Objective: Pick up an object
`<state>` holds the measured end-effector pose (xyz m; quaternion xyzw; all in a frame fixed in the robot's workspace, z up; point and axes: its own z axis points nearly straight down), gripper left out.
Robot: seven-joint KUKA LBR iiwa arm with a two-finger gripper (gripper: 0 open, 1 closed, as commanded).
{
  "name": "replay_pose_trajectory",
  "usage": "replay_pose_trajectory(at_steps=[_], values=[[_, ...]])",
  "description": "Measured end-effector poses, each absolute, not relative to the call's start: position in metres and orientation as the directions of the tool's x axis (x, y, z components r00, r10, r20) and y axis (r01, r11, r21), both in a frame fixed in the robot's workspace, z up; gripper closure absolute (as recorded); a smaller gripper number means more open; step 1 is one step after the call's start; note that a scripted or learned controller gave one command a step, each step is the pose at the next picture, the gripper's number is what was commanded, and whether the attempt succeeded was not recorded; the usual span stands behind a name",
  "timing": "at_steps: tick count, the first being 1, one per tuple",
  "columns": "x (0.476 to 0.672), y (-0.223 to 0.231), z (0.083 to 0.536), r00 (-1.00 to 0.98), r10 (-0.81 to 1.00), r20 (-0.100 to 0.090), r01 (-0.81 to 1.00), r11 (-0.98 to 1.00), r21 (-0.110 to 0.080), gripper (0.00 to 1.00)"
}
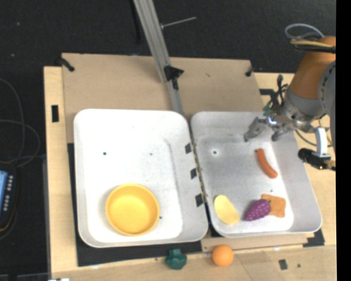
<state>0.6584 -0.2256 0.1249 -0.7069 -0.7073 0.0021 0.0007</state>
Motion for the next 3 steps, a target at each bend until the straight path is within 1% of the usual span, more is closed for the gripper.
replay_pose_trajectory(at_steps=[1,2,3], values=[[0.661,-0.227,0.141,-0.003,1.000,-0.007,1.000,0.003,0.005,1.00],[0.657,-0.222,0.203,-0.003,1.000,-0.002,1.000,0.003,0.008,1.00],[0.658,-0.223,0.219,-0.004,1.000,-0.001,1.000,0.004,0.005,1.00]])
